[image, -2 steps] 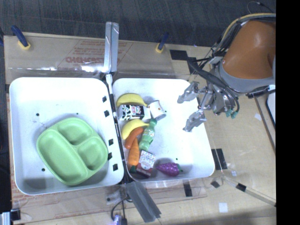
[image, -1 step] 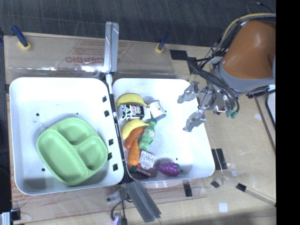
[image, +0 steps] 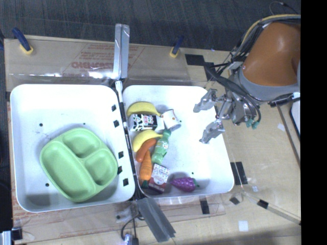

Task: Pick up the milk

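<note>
At the near edge of the bench (image: 265, 188), the surface is pale wood-toned board with strips of black tape and a grey flat bracket (image: 156, 219) jutting out below the seam between the two bins. Beyond the far edge lies dark, ribbed flooring (image: 153, 4).

The left bin (image: 20, 137) is a shallow white tray with rounded corners, holding a light green divided plate (image: 79, 162), smooth plastic with three compartments. The right bin (image: 214, 167) is the same white shape. Along its left side sits a crowded column of toy food. Nearest is a purple bunch of grapes (image: 183, 183), bumpy and glossy, beside a small dark packet with a white label (image: 159, 176). Farther up lie an orange carrot (image: 145, 166), a green bottle (image: 161, 148) tilted against it, and a yellow banana (image: 143, 137). The milk (image: 142, 121), a small carton with black-and-white cow patches, lies just beyond that banana, against the bin's left wall. A white cup-like piece (image: 171, 120) sits just right of it, and a second banana (image: 142, 108) curves along its far side.

The gripper (image: 208, 119) hangs over the right part of the right bin, well apart from the milk, its two metal fingers spread wide with nothing between them. Behind it, the arm's orange dome (image: 271, 52) is smooth and glossy, with cables looping around it. A clear plastic sheet with red lettering (image: 97, 60), blue clamps (image: 23, 41) and an upright metal post (image: 121, 50) occupy the far side.
</note>
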